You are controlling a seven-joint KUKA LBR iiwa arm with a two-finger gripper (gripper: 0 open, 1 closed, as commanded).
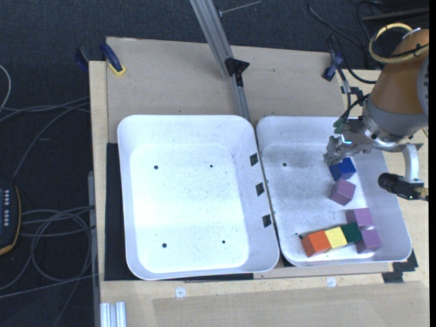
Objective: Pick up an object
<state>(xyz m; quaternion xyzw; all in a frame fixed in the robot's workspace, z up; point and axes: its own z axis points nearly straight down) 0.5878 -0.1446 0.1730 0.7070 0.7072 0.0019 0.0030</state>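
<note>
Nearest the camera, at the front edge of the right bin (286,247), lies a row of coloured blocks: an orange block (315,242), a yellow block (335,237) and a green block (351,233), set touching one another in a line that slants slightly up toward the right. Just to their right sit two purple blocks, one (371,239) against the green block's end and another (361,217) just behind it. A little farther back, apart from that group, a lone purple cube (343,192) rests on the bin floor, tilted on its corner.

Directly behind that cube is a blue block (343,168), and it is the thing closest to the pincer (338,150). The pincer hangs at the upper right of the same bin, right above the blue block, whose upper edge meets the pincer's lower end. Whether the block is between the fingers or just beneath them cannot be told from this slant, nor how far apart the fingers stand.

The arm (398,90), grey with its orange band, comes in from the right over the bin's back corner.

The left bin (129,182) lies alongside on the worktop (170,73), the two touching along their inner rims.
</note>
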